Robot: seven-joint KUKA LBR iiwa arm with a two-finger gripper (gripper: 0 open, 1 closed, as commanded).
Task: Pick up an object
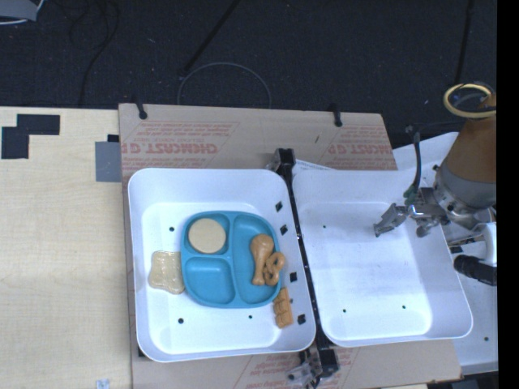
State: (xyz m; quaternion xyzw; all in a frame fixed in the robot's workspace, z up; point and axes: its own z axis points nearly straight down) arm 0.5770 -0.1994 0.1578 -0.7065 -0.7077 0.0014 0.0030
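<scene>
Two white bins sit side by side on the counter [57,241], on top of a cardboard sheet [243,140]. The left bin [154,193] holds a blue divided tray [212,284]. A round tan disc [206,235] lies in the tray's upper left compartment, and a brown pretzel-like piece [266,259] lies in its right compartment. A pale beige toast-shaped piece [166,271] rests on the bin floor, touching the tray's left edge. A small orange-brown piece [282,308] lies on the bin floor just off the tray's lower right corner, near the divider between the bins. The right bin [365,298] has the arm over its right part, coming in from the right, orange band [478,148] above the grey wrist [466,189]. The gripper [405,217] hangs over the upper right area of the right bin, well apart from everything in the left bin. The jaws look spread apart with nothing between them, though the metal parts are small and a bit blurred, so how wide is hard to judge. Dark cables [219,23] run across the black floor behind the counter.
</scene>
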